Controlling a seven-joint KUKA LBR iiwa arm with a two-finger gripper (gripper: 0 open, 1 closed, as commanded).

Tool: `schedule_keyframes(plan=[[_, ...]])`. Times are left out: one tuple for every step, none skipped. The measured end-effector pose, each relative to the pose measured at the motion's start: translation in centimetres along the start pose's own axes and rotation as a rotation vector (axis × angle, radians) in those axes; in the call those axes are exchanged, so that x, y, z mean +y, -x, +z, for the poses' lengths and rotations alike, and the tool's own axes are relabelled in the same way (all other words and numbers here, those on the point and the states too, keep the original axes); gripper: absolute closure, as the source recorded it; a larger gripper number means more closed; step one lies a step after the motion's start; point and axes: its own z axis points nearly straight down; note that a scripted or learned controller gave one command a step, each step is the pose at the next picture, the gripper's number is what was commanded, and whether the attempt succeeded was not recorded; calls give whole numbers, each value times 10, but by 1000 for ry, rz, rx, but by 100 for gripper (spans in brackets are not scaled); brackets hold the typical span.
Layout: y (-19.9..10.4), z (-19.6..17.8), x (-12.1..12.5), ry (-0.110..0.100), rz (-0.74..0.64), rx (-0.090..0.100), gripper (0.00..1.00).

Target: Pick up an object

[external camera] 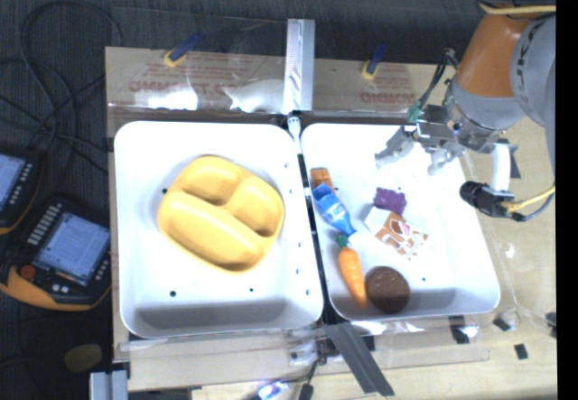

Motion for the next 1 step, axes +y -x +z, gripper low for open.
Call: schedule_keyframes(plan=[[8, 116, -40, -1, -47, 2, 0]])
